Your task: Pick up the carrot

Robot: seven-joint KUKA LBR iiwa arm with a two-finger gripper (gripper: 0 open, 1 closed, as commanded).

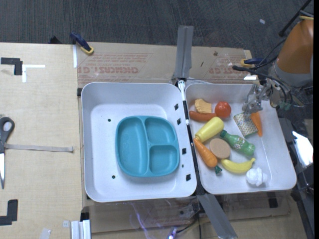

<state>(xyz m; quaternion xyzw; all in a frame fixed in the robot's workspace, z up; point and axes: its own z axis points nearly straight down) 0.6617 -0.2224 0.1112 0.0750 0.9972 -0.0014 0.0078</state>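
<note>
Counting right bin (279,183): two carrots (205,152) | one banana (238,166) | one tomato (223,109)

It looked like a robotics lab: a plywood tabletop (40,123) carried two white bins (89,148) of toy food beside taped marks, scissors (4,133) and clamps (82,43), with dark carpet (149,9) beyond and loose cables (294,19) at far right.
</note>
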